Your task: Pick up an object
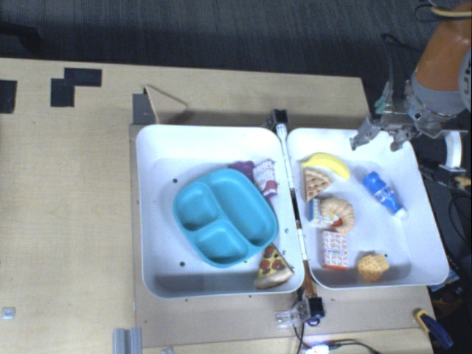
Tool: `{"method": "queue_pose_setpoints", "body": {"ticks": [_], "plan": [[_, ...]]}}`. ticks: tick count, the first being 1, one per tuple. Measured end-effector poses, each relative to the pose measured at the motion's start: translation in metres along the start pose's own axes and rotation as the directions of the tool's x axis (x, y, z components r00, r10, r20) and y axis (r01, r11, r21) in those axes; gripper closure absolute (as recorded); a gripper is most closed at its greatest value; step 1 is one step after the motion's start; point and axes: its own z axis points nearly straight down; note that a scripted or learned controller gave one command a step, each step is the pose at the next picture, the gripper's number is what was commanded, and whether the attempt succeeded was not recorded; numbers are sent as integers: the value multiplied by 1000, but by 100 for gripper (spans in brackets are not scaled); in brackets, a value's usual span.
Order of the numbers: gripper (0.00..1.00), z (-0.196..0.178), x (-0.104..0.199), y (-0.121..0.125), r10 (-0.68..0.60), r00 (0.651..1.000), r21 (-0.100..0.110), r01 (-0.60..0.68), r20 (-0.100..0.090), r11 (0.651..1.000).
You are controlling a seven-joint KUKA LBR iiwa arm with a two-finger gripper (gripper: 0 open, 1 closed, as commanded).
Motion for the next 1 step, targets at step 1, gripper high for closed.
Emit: {"method": "queue_pose_setpoints", "body": {"ticks": [1], "plan": [[0,92,19,-29,3,1000,2,-3,0,1000]]}}
